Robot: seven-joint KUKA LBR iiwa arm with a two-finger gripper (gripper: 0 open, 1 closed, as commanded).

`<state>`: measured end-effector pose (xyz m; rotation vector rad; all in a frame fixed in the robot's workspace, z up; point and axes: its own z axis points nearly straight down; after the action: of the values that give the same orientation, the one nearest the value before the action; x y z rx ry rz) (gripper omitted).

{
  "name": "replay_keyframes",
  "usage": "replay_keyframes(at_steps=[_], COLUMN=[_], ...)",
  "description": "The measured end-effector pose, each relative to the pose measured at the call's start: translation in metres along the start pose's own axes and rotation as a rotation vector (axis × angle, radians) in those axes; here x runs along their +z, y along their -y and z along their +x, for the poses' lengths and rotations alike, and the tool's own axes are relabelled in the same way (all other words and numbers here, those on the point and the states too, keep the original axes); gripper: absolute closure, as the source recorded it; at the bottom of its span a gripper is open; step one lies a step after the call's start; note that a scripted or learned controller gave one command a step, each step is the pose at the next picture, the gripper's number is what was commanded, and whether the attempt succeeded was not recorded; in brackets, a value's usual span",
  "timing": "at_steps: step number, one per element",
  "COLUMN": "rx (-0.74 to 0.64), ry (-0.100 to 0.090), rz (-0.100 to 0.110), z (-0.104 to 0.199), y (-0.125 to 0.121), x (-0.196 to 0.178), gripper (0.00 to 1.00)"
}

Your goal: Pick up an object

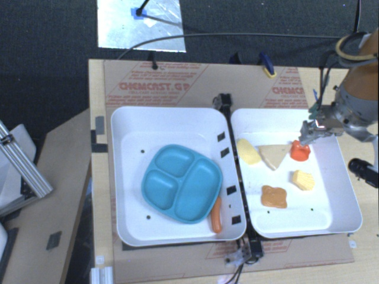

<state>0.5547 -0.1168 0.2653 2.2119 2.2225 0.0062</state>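
Right bin: gripper sits directly above the small orange-red object, touching or nearly touching its top. Finger spacing cannot be made out. Object lies near the bin's rear right, just beside the pale wedge. Compact shape; long axis unclear.

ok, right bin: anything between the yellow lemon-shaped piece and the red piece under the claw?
Yes. In the camera view, a pale wedge lies between the yellow piece and the red piece, which sits right below the claw.
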Motion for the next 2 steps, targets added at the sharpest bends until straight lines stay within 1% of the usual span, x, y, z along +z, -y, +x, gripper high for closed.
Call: replay_keyframes(at_steps=[1, 2], rx=[-0.005, -0.005], ry=[-0.003, -0.003], rz=[0.005, 0.006], z=[0.056, 0.108], y=[-0.007, -0.003], x=[0.01, 0.007], gripper=[1.0, 1.0])
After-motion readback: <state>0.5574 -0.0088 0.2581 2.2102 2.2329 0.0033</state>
